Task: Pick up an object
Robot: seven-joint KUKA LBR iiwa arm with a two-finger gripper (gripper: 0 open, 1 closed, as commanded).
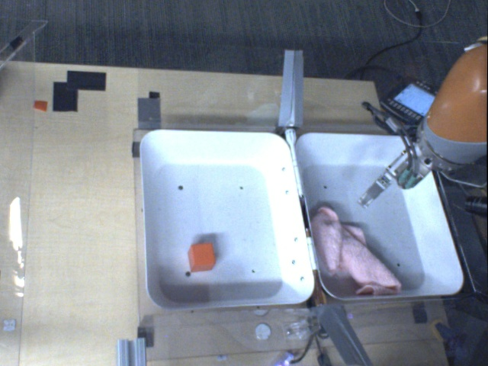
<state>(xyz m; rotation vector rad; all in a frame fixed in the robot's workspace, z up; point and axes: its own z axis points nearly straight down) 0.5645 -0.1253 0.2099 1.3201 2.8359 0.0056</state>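
Camera view: we see the gripper [375,195] above the right bin [450,239], its state undeterminable. We locate a pink cloth [349,253] in that bin's near-left corner, and an orange block [202,257] in the left bin [152,204].

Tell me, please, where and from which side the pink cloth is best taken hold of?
Probably pinch the raised fold at the pink cloth's upper end, coming straight down from above. It lies flat and crumpled in the right bin, close to the left wall, so a sideways approach looks cramped.

We see our arm [457,105] entering from the right, its gripper [372,197] angled down-left over the right bin's [450,235] upper half.
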